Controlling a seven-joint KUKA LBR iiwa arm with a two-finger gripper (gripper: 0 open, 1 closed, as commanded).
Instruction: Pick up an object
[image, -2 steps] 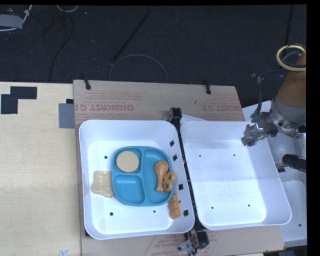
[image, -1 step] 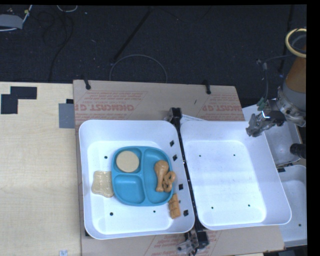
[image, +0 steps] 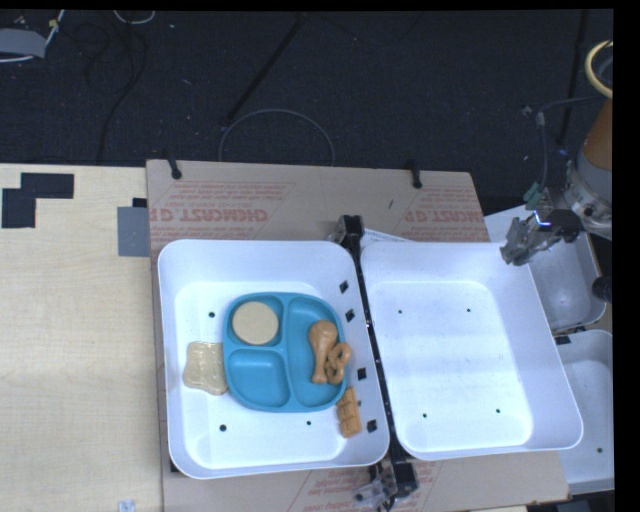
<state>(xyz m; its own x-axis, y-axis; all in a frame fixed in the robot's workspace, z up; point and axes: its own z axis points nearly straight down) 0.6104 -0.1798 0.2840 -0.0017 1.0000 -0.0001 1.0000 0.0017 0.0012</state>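
A blue tray (image: 275, 380) lies in the left bin (image: 190, 275), a tan piece (image: 206, 367) touching its left edge. The tool (image: 520, 243) hovers well right of the tray; its state can't be told.

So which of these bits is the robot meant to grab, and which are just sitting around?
Things to pick up, all in the left bin:
blue tray
round biscuit
pretzel
pale slice
brown stick
gripper, off at the right

Lying about:
right bin
cardboard sheet
bench
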